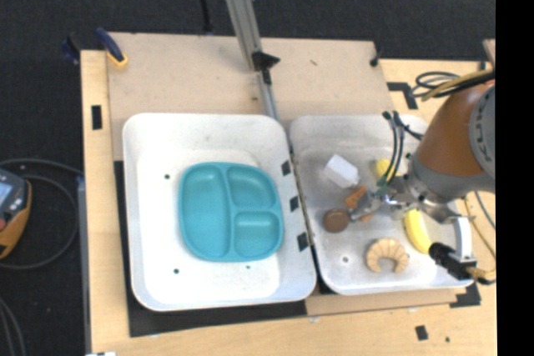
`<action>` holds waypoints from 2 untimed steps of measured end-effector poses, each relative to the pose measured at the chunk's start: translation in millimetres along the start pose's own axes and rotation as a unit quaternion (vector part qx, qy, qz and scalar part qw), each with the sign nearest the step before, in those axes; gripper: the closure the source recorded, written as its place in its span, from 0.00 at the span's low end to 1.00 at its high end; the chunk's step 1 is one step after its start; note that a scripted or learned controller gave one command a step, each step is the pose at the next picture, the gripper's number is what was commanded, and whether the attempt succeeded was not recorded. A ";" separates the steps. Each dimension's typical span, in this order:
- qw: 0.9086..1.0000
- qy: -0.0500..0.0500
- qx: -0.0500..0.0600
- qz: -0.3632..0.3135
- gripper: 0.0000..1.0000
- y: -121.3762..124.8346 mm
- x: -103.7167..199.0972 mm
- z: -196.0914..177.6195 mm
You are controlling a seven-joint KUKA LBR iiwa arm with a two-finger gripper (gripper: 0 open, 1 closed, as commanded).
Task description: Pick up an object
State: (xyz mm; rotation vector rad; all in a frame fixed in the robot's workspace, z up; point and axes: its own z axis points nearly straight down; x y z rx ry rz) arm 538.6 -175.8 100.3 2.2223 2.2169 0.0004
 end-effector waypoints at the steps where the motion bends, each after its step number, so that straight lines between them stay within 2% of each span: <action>1: 1.000 0.001 -0.003 0.002 1.00 1.9 -0.4 -13.5; 2: 1.000 0.000 -0.001 -0.003 1.00 0.5 0.4 -57.1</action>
